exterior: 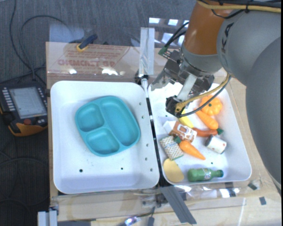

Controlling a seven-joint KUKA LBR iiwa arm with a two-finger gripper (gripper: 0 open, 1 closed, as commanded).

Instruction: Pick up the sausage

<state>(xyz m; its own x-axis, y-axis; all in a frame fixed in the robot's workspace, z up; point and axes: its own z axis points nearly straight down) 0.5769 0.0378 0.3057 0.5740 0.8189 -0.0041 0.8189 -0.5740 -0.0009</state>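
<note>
While gripper (181,79) hangs over right bin (238,159), far end, whether open or closed can't be told, sausage (205,132) lies at its 5 o'clock, apart; arm (207,22) slants in from 1 o'clock.

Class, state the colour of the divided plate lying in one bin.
The divided plate is turquoise, seen best in the camera view.

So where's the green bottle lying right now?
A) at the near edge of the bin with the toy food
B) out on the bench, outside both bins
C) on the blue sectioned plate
A: the green bottle lies on its side by the near wall of the toy-food bin on the view's right, well apart from the blue sectioned plate in the other bin.
</note>
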